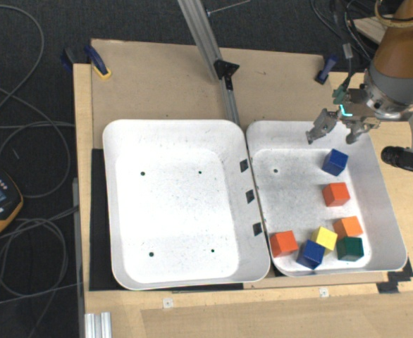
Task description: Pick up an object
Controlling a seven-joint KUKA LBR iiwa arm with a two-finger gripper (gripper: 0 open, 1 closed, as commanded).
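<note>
Spanning most of the frame, the pale wooden worktop carried two shallow white plastic bins side by side. The larger-looking left bin sat at the centre left, its speckled floor marked by four small dark dots. The right bin lay against it at the centre right, three small black clips along the seam between them. A grey metal rail slanted down from the top of the frame to the bins' shared upper corner.

The grey arm with its orange band came in at the upper right. Its pincer hung over the upper part of the right bin, fingers spread wide with nothing between them.

Just below the pincer, a blue cube rested on the bin floor, apart from the fingers. Beneath it sat an orange-red cube. Along the bin's lower edge clustered an orange cube, a dark green cube, a yellow cube, a second blue cube and another orange-red cube.

Two small blue clamps gripped the worktop's upper edge.
</note>
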